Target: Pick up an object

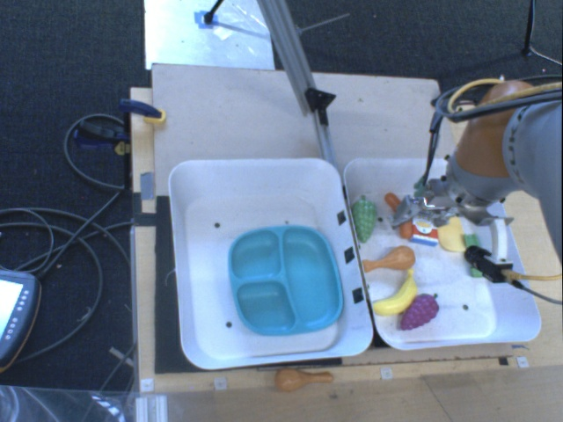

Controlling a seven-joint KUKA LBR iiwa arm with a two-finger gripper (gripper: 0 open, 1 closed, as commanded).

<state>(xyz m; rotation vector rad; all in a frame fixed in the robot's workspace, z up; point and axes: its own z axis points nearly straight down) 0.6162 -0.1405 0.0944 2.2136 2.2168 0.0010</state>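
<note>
The claw (428,202) is seen lowered into the right bin (510,323) among toy foods, just above an orange-and-white item (422,231), though its open or closed state cannot be told.

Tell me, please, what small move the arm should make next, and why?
Probably a short descent. The gripper sits over the right bin, above the orange piece and the small white card, with nothing visibly between the fingers. Lowering would put it around one of them.

Hand (420,202) over toy-filled right bin (510,319)
</note>
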